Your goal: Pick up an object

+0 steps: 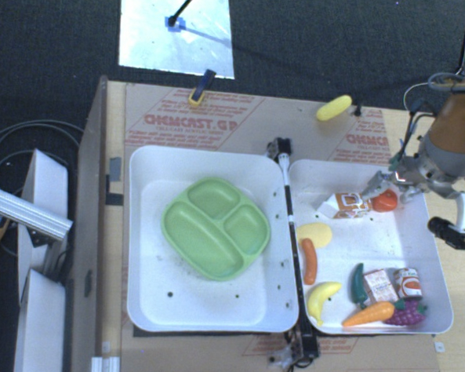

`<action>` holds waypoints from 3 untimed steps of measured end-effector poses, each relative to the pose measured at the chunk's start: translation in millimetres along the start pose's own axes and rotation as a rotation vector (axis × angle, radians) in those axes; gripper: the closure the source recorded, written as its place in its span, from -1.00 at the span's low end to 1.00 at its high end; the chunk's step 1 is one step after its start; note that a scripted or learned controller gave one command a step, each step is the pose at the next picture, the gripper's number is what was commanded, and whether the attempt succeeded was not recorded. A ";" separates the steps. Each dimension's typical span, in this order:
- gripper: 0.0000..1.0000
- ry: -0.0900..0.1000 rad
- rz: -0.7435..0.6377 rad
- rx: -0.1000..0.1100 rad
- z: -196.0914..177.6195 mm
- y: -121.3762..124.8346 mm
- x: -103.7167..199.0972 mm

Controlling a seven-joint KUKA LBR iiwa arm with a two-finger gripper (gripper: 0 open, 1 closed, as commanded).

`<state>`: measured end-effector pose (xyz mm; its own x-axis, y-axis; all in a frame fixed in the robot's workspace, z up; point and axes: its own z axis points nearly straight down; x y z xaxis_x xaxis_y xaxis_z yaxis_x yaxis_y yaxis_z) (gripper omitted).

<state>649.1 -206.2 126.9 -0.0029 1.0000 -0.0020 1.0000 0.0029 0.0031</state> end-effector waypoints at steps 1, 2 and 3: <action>-1.00 -0.002 -0.001 -0.007 13.0 7.9 2.7; -1.00 -0.001 -0.003 -0.011 12.9 24.2 -0.5; -1.00 -0.003 -0.003 -0.009 10.0 22.9 36.1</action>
<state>671.9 -170.1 117.0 -0.0064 1.0000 -0.0047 0.9999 0.0064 0.0122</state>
